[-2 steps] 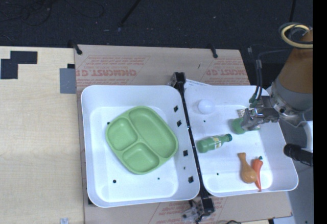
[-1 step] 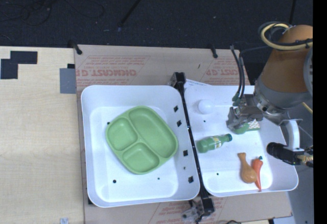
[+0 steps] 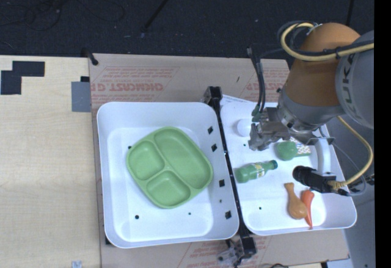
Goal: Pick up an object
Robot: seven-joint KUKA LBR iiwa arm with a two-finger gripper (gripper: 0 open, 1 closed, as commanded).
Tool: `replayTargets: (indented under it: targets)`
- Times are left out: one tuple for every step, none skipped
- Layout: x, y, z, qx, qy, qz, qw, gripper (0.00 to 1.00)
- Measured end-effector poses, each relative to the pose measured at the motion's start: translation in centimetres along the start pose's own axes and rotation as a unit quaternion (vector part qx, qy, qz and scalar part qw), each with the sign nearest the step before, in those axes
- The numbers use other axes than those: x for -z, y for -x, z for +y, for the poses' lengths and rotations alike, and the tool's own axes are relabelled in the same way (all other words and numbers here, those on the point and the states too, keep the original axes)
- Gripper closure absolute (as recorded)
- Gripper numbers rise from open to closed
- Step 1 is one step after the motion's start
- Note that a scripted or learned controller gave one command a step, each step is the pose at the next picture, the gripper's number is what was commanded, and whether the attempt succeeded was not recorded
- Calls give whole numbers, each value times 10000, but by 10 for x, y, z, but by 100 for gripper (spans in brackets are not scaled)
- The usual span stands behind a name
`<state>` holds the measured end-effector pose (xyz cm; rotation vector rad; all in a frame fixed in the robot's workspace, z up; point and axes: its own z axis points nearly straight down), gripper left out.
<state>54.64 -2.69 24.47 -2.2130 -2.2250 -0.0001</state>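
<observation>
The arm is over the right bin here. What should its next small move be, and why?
Probably a short shift toward the near edge of the right bin, then down onto the green bottle. The gripper hangs just beyond the bottle with nothing visibly between its fingers. The bottle lies on its side, the closest thing to it and clear of the orange pieces, so it looks like the easiest pick.

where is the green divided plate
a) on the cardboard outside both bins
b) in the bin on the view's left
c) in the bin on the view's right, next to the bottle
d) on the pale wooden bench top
b, the green divided plate lies flat inside the bin on the view's left, while the gripper is over the other bin.
</observation>
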Motion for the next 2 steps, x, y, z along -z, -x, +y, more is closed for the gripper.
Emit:
replayTargets:
  targets:
    - [2,-59,-2,3,-3,0,10000,100]
    - [-8,-122,-1,1,-12,-5,10000,100]
